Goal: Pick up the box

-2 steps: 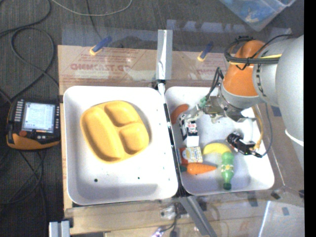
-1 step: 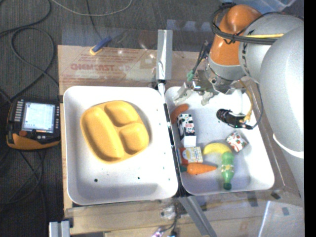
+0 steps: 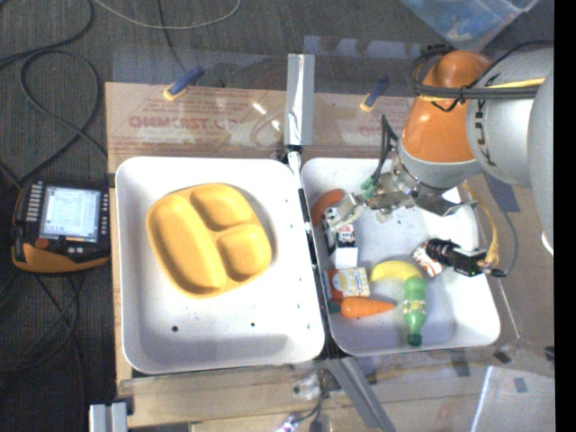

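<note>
While box (image 3: 351, 283) lies ungrasped in rt bin (image 3: 481, 327) by carrot (image 3: 360, 309), hand (image 3: 346, 219) hovers nearby; grip state can't tell. Pick not begun.

One fixed camera, high above the bench (image 3: 207, 115), looking down at a slant.

It stands far enough back to take in both white bins side by side (left bin (image 3: 135, 331), right bin (image 3: 468, 322)), surrounding floor too; the arm (image 3: 504, 106) enters from the right.
</note>
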Controlling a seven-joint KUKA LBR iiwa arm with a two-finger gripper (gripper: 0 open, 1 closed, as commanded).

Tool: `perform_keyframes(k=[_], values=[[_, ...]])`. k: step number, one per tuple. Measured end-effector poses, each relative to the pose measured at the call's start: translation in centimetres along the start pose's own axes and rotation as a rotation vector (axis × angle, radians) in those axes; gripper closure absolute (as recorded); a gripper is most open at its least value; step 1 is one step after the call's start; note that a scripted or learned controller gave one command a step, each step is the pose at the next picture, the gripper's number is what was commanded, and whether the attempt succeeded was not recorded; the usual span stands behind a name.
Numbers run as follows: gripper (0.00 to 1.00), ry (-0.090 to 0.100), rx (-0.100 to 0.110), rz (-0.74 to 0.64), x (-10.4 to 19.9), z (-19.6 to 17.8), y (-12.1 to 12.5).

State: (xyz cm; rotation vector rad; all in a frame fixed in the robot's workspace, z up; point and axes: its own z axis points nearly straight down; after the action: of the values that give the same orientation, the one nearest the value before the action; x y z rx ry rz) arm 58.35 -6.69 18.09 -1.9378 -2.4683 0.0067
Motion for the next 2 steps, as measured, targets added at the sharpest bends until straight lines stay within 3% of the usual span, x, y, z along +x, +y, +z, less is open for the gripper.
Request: perform_keyframes(k=[1,2], values=[[0.00,-0.002,-0.003,-0.110,0.4,-16.8,-1.2],[0.00,-0.001,-0.002,-0.185,8.8,-18.2,-2.0]])
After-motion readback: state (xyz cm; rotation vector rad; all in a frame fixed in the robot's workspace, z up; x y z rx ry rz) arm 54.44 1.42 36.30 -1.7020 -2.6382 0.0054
